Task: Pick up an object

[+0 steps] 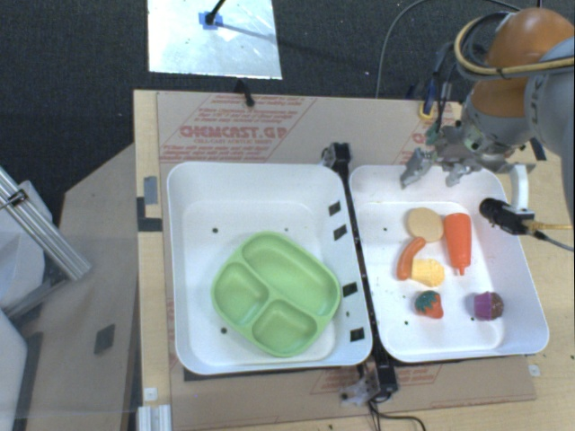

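Metal end effector (434,170), fingers spread, above glossy plastic carrot (458,241)

Two bins are set side by side. A divided plate (276,293) lies in the left bin (193,232). In the right bin (517,330), a carrot (458,241), sausage (411,256) and other small pieces are grouped centrally. The gripper (436,171) is held above its far edge.

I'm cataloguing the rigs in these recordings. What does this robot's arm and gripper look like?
The arm is grey with a rounded orange band above the wrist, and a yellowish cable loops around that section. Dark cables run down beside it. The gripper is metallic grey with two slim, pale grey fingers.
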